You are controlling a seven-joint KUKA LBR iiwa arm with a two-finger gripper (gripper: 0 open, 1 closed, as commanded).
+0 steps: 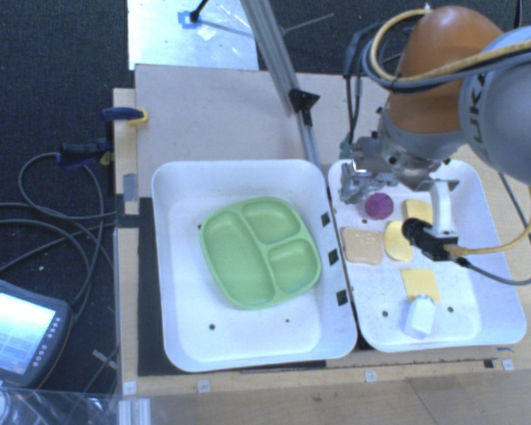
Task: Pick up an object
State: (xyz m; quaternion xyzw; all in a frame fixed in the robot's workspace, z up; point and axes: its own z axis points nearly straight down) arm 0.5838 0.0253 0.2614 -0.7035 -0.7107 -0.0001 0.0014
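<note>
On a pale bench (221, 113) over dark carpet sit two white bins: the left bin (177, 237) holds a green divided plate (261, 251). Right of centre, the gripper (358, 184) hangs low in the right bin (487, 317); whether it is open or closed cannot be told. Just beside it, lower right, lies a purple round object (378, 205), with a tan slice (363, 245) and yellow pieces (419, 282) near.

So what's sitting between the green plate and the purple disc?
In the camera view, the two bins' adjoining rims lie between the green plate and the purple disc, then bare white floor.
</note>
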